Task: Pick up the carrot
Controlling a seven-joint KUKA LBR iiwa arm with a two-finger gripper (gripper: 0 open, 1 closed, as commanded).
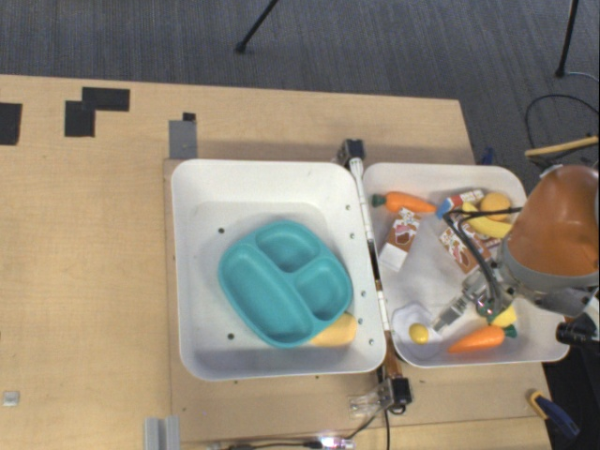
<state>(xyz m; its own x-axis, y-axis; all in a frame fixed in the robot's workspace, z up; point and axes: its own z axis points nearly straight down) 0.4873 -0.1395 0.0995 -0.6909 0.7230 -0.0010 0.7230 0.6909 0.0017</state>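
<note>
- Right bin (525,356): 2 carrots. Carrot at the front (476,339) lies along the near wall; second carrot (409,202) lies at the back-left corner.
- Gripper (453,315) is low in the right bin, just left of the front carrot; nothing seen between its fingers, and whether they are apart or together cannot be told.
- Left bin (197,251): teal divided plate (281,284), yellow item (336,332) tucked under its near edge.

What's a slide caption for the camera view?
Arm's claw low in the right bin, just above a carrot; second carrot at far edge; teal divided plate in left bin.
</note>
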